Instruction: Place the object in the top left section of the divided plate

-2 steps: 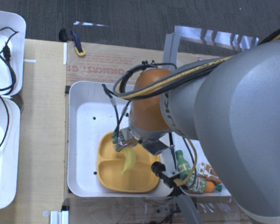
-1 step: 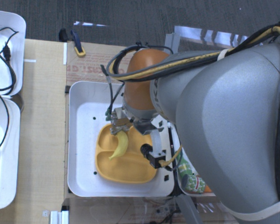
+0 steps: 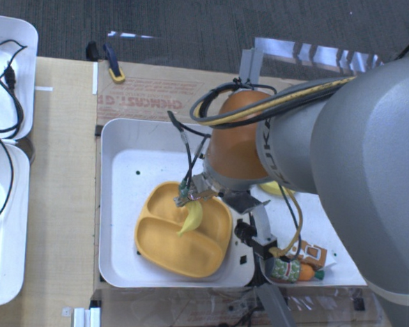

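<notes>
Yellow banana (image 3: 191,218) hangs just below the jaws (image 3: 187,196), which close on its upper end (long axis running down and slightly left). Directly beneath sits the divided plate (image 3: 158,243), its top left section (image 3: 165,200) just left of them.
</notes>
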Robot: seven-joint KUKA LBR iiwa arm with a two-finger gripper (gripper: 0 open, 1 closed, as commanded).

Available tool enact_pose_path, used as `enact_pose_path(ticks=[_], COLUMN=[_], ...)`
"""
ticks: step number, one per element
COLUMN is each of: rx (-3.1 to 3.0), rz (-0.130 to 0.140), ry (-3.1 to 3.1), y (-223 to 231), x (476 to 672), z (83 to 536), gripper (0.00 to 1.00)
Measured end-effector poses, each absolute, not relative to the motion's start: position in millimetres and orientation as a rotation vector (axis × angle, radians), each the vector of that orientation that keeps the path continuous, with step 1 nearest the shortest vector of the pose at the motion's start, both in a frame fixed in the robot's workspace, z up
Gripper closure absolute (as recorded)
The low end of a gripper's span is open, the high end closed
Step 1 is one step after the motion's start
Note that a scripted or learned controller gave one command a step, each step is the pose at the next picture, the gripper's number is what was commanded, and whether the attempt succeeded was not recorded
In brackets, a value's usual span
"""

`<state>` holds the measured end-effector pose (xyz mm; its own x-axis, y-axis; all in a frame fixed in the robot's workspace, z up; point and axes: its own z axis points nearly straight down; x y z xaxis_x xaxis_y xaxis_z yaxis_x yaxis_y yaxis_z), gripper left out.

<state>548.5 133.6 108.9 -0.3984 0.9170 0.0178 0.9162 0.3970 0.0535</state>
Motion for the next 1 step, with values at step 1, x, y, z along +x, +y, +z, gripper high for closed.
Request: enact_pose_path(ticks=[1], rx=[1.576], rz=[-0.002], ry=[2.717], y=[105.2], x=[484.8], z=[242.7], gripper=[1.0])
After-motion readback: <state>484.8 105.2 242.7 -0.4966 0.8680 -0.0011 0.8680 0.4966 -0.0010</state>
